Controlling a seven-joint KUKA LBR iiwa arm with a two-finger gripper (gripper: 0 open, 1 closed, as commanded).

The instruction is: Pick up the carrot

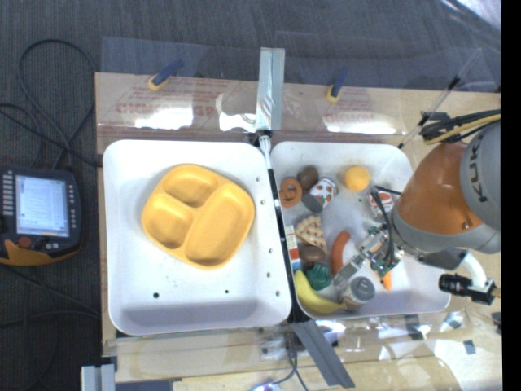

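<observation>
arm (444, 198) bent low over right bin (407, 163) | gripper (355, 272) beside carrot (339, 252) | jaws' spread: can't tell

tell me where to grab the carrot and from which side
Grip the carrot across its middle, coming straight down from above. It lies flat, long and narrow, nearly upright in view, so the jaws should close left to right across it. The waffle piece crowds its left side.

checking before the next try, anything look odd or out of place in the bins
Nothing is spilled or broken. The right bin is crowded: toy foods lie heaped, the banana jammed into its near corner. The yellow divided plate sits askew in the left bin.
</observation>
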